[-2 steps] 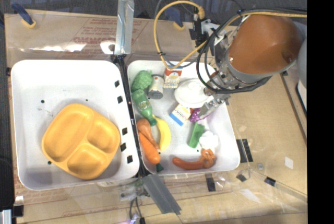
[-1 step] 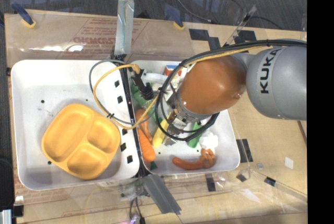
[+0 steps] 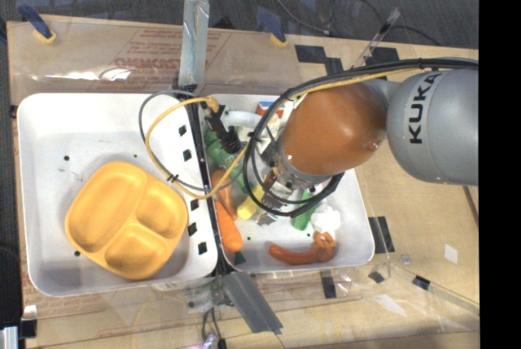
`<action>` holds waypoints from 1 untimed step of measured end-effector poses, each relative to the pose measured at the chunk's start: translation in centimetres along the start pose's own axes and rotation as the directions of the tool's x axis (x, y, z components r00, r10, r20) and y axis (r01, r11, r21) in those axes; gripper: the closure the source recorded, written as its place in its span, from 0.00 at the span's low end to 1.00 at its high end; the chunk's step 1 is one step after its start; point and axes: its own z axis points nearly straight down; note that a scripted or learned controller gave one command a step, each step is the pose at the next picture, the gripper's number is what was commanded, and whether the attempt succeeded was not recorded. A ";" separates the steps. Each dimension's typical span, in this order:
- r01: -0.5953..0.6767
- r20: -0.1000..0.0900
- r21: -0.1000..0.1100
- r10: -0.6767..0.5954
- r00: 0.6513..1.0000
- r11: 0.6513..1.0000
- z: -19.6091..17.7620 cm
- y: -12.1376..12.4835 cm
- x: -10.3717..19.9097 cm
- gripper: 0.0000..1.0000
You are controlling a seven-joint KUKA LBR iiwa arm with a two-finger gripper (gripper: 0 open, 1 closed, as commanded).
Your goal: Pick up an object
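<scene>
My arm [image 3: 423, 128] reached into the right bin [image 3: 358, 235], gripper [image 3: 260, 205] buried among clutter; couldn't tell its state. Carrot [image 3: 228, 229] lay just left and nearer, long axis near-far, against the bin divider.

- One fixed camera looks down at a slant from above the worktop [image 3: 407, 290].
- It is far enough to take in both white bins: left bin [image 3: 41, 176], right bin [image 3: 358, 233].
- The arm [image 3: 431, 128] enters from the right.
</scene>
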 end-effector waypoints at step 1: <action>0.049 -0.014 0.005 -0.049 0.999 0.999 -11.9 -2.0 0.6 1.00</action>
